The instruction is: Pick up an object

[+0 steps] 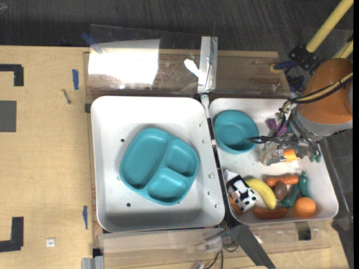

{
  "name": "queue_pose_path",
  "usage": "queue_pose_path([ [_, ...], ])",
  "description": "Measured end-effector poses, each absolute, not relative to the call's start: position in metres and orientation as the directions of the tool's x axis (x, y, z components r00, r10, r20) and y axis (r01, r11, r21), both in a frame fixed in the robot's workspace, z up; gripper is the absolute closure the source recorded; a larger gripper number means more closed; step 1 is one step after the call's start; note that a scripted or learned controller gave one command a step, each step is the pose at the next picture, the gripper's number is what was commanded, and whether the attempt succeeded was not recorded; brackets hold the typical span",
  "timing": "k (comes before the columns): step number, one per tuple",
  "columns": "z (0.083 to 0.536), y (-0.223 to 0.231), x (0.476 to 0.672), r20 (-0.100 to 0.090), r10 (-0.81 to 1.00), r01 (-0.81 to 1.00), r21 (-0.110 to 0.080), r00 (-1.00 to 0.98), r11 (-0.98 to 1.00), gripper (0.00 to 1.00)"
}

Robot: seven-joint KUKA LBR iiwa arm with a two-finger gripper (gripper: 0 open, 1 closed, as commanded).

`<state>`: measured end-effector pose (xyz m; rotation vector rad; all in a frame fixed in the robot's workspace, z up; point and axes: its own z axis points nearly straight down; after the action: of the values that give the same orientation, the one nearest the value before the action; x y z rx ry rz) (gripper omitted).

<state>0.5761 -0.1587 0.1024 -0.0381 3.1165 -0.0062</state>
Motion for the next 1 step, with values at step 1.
queue_pose_path([
  [1, 0.1016, -0.1586, 0.5757, -0.023, -0.025, -0.024, -0.004, -0.999, 1.0, 0.0],
])
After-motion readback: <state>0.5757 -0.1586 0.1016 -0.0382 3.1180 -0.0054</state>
